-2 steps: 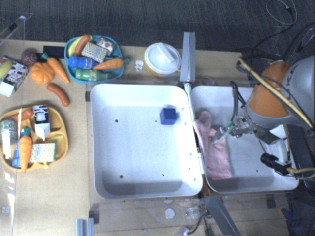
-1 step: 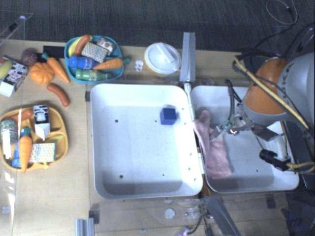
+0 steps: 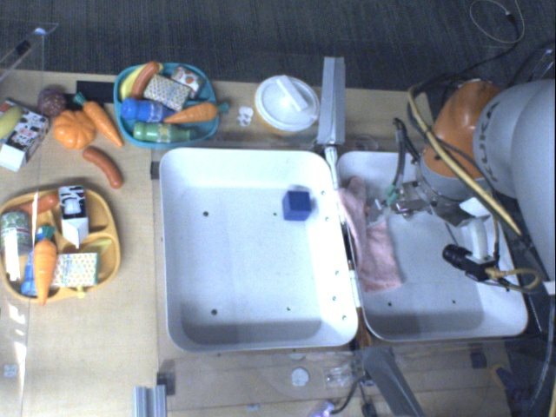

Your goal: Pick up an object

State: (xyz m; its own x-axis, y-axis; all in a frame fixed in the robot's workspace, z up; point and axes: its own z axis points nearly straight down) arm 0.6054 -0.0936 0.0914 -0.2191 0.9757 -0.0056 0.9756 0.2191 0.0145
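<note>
Two candidates for picking lie in the pair of shallow white plastic bins on the desk, and from where I stand neither has left its place. A small blue cube [image 3: 297,204] sits on the floor of the left-hand white bin [image 3: 217,311], near that bin's upper right corner and well apart from the arm. A crumpled pink cloth [image 3: 372,237] lies in the right-hand white bin [image 3: 452,320], pressed along its left wall, just beside the divide between the two bins. The grey arm with its orange band [image 3: 460,115] reaches over the right-hand bin from the right, and its pincer [image 3: 388,200] hangs close above the upper end of the cloth. Cables and wrist hardware crowd that spot, so I cannot tell whether the pincer is spread or closed, nor whether it touches the cloth at all. Nothing is visibly raised off either bin floor. I judge the pick to be at its early stage: the approach toward the cloth looks made, while the grasp and the lift remain to be done. Toy vegetables in a blue bowl [image 3: 165,133] and a yellow tray [image 3: 104,233] sit off to the left, outside the bins.
</note>
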